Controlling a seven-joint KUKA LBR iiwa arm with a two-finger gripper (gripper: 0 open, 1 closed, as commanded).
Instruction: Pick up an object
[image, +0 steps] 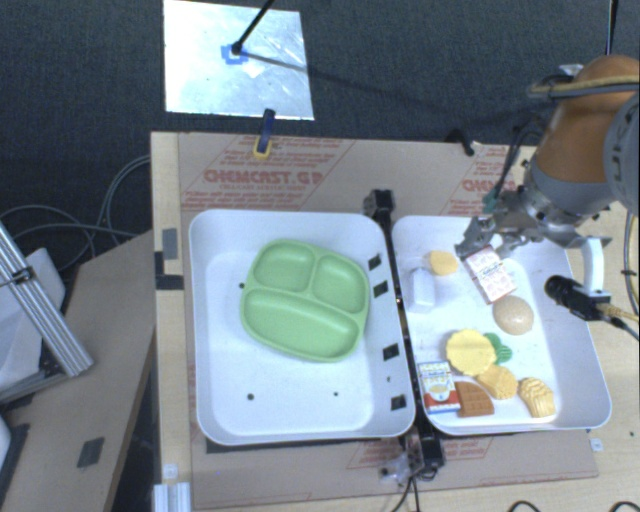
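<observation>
While the green divided plate (305, 300) fills the left bin (215, 400), toy foods crowd the right bin (590, 400); the gripper (487, 245) hangs over a red-and-white packet (490, 274) lying lengthwise toward the camera, grip unclear.

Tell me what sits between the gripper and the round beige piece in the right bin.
The gripper hangs over the right bin. A small white card with red print lies between it and the round beige piece; nothing else visible does.
</observation>
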